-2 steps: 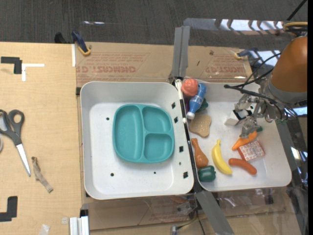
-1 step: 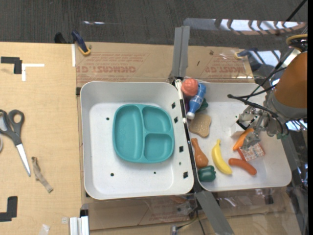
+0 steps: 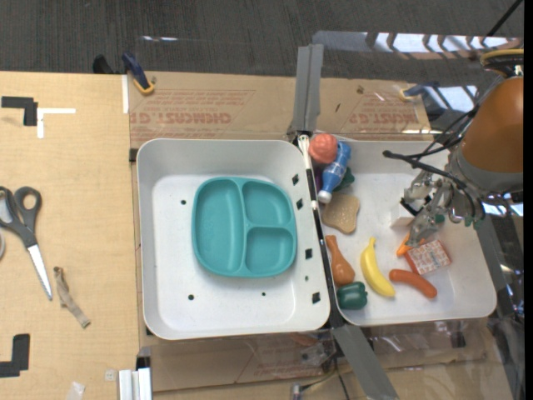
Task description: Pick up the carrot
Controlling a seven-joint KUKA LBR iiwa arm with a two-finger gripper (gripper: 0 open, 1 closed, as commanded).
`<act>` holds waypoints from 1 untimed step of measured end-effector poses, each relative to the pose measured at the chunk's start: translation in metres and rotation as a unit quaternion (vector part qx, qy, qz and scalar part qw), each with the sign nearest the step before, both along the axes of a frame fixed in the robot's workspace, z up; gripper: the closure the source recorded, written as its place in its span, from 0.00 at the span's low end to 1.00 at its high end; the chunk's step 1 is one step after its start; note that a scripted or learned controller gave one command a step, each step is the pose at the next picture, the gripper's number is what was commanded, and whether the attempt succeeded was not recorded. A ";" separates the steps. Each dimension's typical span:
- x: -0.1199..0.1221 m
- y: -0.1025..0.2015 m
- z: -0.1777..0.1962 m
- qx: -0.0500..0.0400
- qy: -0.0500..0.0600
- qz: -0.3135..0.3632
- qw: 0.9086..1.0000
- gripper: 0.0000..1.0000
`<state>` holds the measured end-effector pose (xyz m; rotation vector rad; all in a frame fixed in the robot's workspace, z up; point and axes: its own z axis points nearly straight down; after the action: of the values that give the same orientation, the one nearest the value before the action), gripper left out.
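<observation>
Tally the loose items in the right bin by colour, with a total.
Orange or red: 4, namely a carrot, sausage, drumstick and peach.
Yellow: 1, a banana.
Green: 1, a pepper.
Blue: 1, a bottle.
Tan: 1, a flat piece.
Patterned: 1, a card.
Total: 9

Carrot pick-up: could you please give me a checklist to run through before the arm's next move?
1. End effector over the right bin: ok.
2. Carrot in sight at its tip: ok.
3. Carrot held: cannot tell.
4. Banana apart from the carrot: ok.
5. Room around the carrot: not ok, a red packet lies close beside it.
</observation>
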<state>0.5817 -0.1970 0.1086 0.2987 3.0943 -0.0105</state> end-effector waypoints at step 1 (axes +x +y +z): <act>-0.048 0.108 0.011 0.005 0.008 0.037 0.999 0.00</act>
<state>0.5335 -0.0888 0.1195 0.1844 3.1206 0.0039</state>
